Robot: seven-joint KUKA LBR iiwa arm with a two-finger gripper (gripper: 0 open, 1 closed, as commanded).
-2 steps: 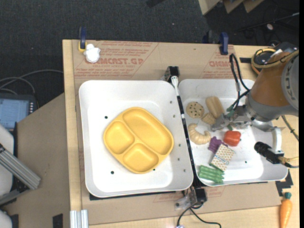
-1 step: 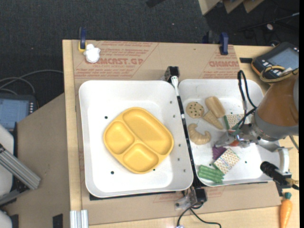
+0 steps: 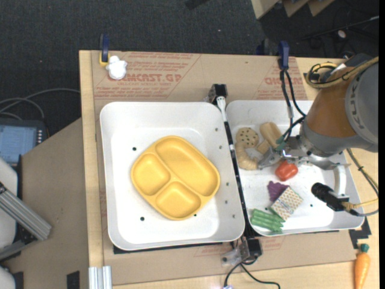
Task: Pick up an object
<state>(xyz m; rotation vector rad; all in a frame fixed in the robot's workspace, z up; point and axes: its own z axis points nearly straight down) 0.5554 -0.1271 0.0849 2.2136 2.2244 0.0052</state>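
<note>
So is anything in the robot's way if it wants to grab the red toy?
Nothing visible blocks it. The pincer sits just above and left of the red toy in the right bin. The cookie and purple toy lie nearby but off to the sides.

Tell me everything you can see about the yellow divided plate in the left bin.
The yellow divided plate looks like smooth, slightly glossy plastic, a rounded square turned at an angle so one corner points toward the bottom of the camera view. Raised ridges split it into three compartments: one large along the upper right, two smaller at the left and bottom. It lies flat, right side up, with nothing in it, near the middle of the left bin, resting on the bin's white floor and apart from its walls. Nothing else touches it.
</note>
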